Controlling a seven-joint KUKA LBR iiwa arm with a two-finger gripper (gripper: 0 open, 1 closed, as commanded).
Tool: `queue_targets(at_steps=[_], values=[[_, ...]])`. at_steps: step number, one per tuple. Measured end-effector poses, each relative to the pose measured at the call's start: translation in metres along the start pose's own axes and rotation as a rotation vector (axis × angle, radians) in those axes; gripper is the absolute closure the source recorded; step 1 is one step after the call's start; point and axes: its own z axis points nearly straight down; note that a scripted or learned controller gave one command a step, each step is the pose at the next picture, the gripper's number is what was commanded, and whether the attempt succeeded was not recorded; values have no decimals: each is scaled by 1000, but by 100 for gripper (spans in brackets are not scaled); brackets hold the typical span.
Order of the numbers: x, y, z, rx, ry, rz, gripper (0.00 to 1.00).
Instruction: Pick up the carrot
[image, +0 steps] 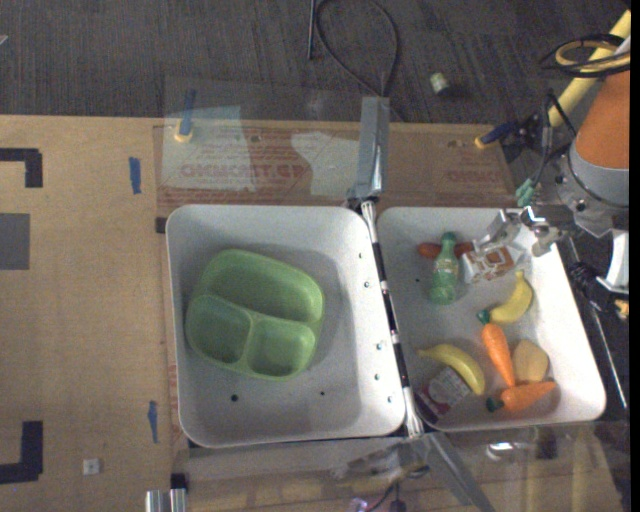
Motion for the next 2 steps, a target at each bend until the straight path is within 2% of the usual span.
queue_targets(at_steps=[1, 2], values=[[-10, -57, 121, 1, 1, -18, 0], [-3, -91, 154, -11, -2, -34, 0]])
